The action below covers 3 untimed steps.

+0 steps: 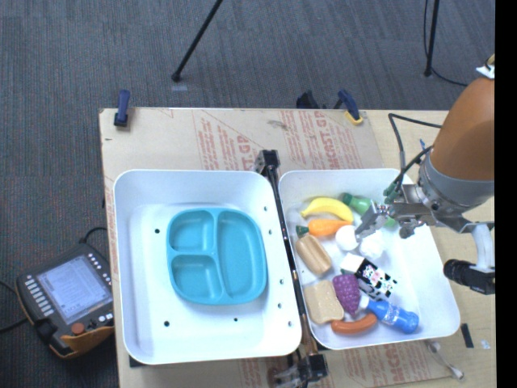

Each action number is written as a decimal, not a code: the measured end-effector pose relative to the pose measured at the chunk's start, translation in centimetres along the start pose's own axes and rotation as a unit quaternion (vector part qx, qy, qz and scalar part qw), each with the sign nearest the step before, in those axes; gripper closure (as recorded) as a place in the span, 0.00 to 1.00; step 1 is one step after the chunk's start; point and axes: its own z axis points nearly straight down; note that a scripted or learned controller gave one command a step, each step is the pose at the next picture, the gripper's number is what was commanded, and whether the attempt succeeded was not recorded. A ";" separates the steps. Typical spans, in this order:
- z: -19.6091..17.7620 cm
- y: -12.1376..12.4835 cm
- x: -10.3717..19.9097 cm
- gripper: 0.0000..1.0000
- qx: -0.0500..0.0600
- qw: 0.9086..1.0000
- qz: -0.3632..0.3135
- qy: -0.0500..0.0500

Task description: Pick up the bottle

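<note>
1. Bottle [395, 315] — blue, laid on its side at the right bin's [440, 257] near edge, beside a sausage [354, 325].
2. Gripper [376, 219] — poised over the same bin's far half, beyond the bottle; fingers are seen parted, nothing held.

My arm [468, 140] is grey with an orange band. Both bins [133, 217] are white. The left one holds a turquoise tray [216, 255]; the right has a yellow banana [326, 208], a purple grape bunch [347, 292], a black-and-white cow-patterned block [375, 279] and the blue bottle [394, 315].
</note>
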 end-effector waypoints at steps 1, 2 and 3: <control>-0.7 0.0 0.0 1.00 0.004 1.000 0.000 0.001; 5.6 -4.1 5.9 1.00 0.001 0.996 -0.090 0.000; -11.8 -5.6 4.5 1.00 -0.003 0.991 -0.137 -0.002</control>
